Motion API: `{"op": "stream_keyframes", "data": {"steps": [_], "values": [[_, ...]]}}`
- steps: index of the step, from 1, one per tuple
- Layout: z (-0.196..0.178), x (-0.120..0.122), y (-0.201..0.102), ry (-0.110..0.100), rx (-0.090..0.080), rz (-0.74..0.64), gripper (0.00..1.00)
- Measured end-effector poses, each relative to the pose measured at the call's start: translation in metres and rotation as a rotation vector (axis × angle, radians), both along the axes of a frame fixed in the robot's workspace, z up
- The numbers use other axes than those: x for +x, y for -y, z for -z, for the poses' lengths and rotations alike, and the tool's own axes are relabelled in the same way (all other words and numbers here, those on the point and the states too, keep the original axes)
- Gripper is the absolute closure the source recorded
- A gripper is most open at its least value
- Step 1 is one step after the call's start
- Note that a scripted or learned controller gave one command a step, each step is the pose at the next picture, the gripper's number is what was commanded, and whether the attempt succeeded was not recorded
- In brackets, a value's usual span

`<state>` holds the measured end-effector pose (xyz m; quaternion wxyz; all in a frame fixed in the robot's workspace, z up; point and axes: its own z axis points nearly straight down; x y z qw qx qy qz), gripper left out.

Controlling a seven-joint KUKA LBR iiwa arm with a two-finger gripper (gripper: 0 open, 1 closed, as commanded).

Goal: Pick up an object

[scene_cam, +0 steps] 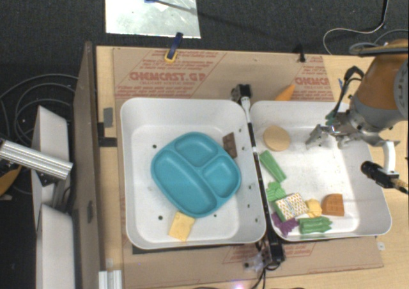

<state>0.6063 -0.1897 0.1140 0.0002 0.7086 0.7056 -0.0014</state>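
**A:** How far along is the pick?

**B:** It looks barely begun. The gripper (327, 132) hangs over the right bin (377, 217), near its back edge, with its fingers spread and nothing between them. No object is lifted.

**A:** So what is left?

**B:** By the look of it, everything: choosing a piece, coming down, closing, lifting. The nearest candidate is the tan disc (277, 138), just to the gripper's left on the bin floor.

**A:** And the others?

**B:** They crowd the bin's front left corner. A green strip (272, 167) lies along the divider; below it sit a patterned block (291, 205), a purple piece (285, 224), a green ridged piece (314, 224), a small yellow chunk (314, 207) and a brown wedge (332, 204). Several touch.

**A:** What are they like?

**B:** Small, matte, probably plastic toy food. The disc is flat and round, the strip long and narrow.

**A:** And the left bin (137, 153)?

**B:** It holds a smooth teal plate (195, 172) with three compartments, a yellow square (181, 226) and a small brown piece (229, 145) beside it.
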Motion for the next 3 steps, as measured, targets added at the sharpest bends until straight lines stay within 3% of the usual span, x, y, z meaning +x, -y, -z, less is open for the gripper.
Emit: {"op": "stream_keyframes", "data": {"steps": [1,2,3], "values": [[0.003,-0.079,0.015,-0.004,0.004,0.000,0.00],[-0.008,-0.073,0.013,0.007,0.001,-0.006,1.00],[-0.073,-0.107,-0.153,0.005,0.009,-0.022,1.00]]}}
